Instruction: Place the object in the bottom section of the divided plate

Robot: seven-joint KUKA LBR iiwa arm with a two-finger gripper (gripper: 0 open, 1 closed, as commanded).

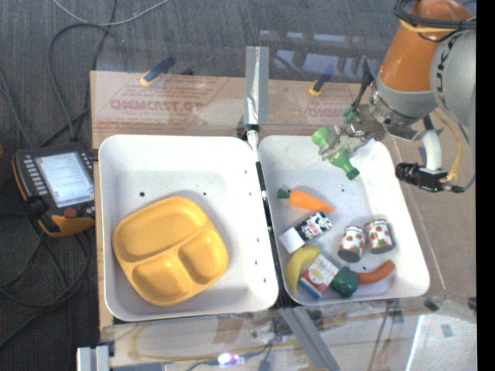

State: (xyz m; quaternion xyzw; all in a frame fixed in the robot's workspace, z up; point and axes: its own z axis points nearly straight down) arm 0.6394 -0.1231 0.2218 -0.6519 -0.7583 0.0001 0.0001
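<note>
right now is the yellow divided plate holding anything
Empty: all three sections of the yellow divided plate show bare yellow. The toy carrot lies in the right bin.

Grey carpet floor (46, 68), loose cables (85, 22), cardboard-topped bench (186, 103)

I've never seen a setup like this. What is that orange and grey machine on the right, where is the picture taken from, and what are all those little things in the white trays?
That is a robot arm; its green-tipped gripper hangs above the right bin. One camera fixed above the bench looks down at a slant. The right bin holds toy food: a carrot, a banana, a small black-and-white carton, two little cans, a red sausage shape and others. The left bin holds a yellow divided plate, where one toy should go. I cannot tell whether the gripper holds anything.
</note>
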